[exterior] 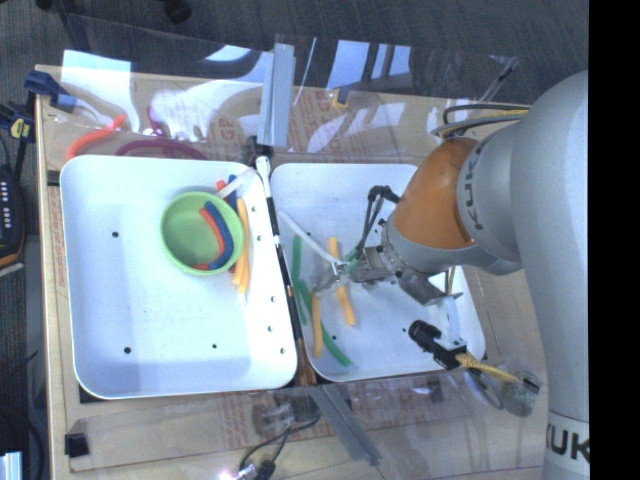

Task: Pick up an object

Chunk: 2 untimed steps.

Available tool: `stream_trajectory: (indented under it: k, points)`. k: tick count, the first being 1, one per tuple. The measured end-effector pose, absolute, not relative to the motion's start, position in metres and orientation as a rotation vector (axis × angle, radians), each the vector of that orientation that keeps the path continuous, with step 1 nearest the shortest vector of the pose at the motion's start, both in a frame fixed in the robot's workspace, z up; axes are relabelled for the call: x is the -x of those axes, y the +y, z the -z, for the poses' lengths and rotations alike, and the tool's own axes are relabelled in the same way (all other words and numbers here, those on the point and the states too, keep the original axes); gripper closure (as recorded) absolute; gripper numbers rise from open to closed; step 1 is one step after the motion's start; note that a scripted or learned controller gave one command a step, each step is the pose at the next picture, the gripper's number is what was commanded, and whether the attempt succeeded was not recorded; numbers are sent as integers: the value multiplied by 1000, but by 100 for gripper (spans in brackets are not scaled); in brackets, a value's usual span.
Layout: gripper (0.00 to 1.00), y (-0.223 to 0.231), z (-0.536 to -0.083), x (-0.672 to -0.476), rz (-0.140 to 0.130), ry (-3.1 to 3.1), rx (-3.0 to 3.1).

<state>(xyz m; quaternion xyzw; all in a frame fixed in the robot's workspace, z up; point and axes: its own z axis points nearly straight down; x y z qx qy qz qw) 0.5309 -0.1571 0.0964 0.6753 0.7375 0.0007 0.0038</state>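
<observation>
Two glossy white bins share the bench; right bin (pixel 400 183) holds slim orange stick (pixel 343 293) and green strips. Gripper (pixel 345 271) hovers over it, grip unclear, maybe touching.

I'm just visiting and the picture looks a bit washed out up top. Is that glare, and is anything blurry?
Camera view: pale reflections streak the clear sheet behind the bins, so yes, glare. The left bin is bright, shading grey toward its near edge. The arm looms large and soft-edged, and the gripper is too murky to read. The green bowl stays fairly crisp.
</observation>
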Motion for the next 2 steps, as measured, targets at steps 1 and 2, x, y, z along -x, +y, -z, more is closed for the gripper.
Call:
stream_trajectory:
  k: [1, 2]
  points:
    - [100, -157, -105, -529, 5, 2324, -2115]
    - [100, -130, -178, -599, 0, 2555, -1828]
